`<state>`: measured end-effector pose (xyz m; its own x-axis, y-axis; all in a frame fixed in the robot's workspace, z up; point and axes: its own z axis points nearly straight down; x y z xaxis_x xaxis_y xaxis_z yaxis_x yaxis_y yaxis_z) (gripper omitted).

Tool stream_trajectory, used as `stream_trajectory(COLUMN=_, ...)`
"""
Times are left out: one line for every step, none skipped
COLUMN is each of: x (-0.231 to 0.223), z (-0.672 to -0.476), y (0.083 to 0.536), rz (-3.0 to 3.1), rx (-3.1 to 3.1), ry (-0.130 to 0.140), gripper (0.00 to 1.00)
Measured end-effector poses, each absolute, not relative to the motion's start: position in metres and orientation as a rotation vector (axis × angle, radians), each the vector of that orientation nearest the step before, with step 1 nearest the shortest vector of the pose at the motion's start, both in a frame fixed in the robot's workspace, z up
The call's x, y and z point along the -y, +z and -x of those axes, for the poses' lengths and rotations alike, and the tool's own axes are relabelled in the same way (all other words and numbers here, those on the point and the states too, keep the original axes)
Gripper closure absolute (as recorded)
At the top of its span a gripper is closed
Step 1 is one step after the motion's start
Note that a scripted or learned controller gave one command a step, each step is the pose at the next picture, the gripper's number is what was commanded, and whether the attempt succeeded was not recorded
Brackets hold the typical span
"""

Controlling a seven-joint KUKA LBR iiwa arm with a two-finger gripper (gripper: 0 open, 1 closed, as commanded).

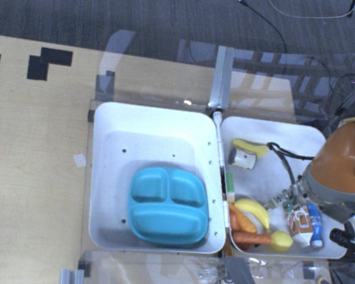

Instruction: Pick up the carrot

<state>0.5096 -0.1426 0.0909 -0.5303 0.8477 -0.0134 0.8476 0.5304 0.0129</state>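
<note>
The carrot (251,238) is orange and lies along the front wall of the right bin (303,135), pointing left to right. A second orange piece (241,220) lies just behind it, beside a banana (253,212). A yellow lemon (281,241) touches the carrot's right end. My gripper (282,199) hangs low over the middle of the right bin, up and to the right of the carrot and apart from it. The arm's orange band (344,160) sits above it.
A blue divided plate (168,205) lies in the left bin (122,133). The right bin also holds a white cup (244,159) with a yellow piece (250,146) behind it, a small carton (298,224) and a blue bottle (314,224) at the right.
</note>
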Motion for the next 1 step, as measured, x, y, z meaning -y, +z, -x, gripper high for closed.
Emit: stream_trajectory(x=0.2066, z=-0.4929, y=0.0908, rz=-0.888, rx=-2.992, ry=0.000, gripper=1.00)
